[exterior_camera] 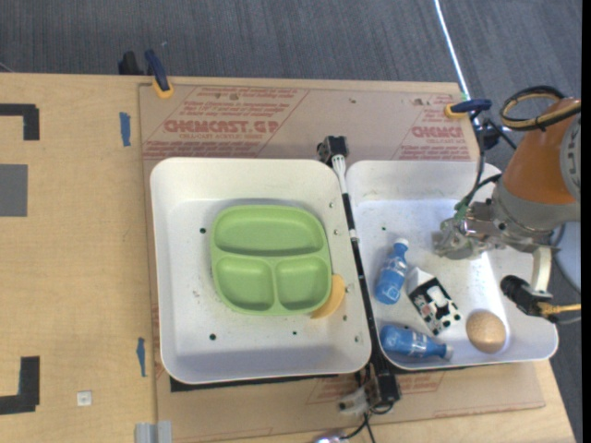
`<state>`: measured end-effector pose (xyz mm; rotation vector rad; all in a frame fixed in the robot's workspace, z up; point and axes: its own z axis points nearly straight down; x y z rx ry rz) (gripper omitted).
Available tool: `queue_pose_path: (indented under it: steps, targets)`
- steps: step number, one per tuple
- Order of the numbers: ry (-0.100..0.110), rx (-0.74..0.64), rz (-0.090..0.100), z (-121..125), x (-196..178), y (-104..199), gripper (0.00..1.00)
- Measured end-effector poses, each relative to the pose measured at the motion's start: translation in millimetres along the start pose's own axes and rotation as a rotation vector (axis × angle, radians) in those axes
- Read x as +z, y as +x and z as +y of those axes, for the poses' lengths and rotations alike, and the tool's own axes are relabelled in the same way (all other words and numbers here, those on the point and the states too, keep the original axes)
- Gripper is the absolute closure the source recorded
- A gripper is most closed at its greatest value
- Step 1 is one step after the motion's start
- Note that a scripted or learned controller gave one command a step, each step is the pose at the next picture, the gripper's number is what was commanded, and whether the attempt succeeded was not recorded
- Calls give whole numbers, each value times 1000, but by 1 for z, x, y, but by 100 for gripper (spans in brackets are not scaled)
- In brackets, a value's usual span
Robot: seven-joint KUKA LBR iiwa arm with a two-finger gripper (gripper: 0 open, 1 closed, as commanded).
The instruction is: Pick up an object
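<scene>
camera view: jaws (pixel 454 241) above right bin (pixel 406 192), bottles (pixel 391 275) nearby.

we see a light wooden counter (pixel 74 275) with a brown printed board (pixel 277 123) laid flat on it. two shallow white bins sit side by side on that board, touching along their inner edges: the left bin (pixel 175 247) and the right bin (pixel 416 192). an orange clamp (pixel 162 86) grips the board's far left corner, and another clamp (pixel 462 109) grips its far right corner. we also see strips of blue tape (pixel 125 129) and black tape marks (pixel 23 123) stuck on the counter's left part.
</scene>
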<state>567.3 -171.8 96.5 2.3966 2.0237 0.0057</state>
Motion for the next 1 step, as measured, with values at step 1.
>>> queue_pose_path:
  steps: [1]
  targets:
    - [5,-124,1,6,-111,67,100]
